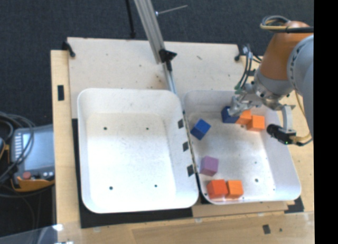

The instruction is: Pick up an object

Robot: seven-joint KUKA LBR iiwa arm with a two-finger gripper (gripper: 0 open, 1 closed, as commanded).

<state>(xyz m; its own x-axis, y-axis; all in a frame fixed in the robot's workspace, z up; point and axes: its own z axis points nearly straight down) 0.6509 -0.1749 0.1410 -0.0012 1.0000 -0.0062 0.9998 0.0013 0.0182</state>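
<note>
Gripper (238, 106) sits low at the right bin's (274, 185) upper edge, over a dark blue block (228, 115). Can't tell its grip state; probably mid-grasp, lift comes next.

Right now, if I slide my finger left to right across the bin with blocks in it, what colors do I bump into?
Blue block → purple block → red-orange block → orange block → orange blocks beside the gripper.

I count two white bins (87, 132) side by side on my bench. In the right bin (280, 177) I count two blue blocks (200, 129), one purple block (209, 165), and four orange blocks (217, 188), seven blocks altogether.
</note>
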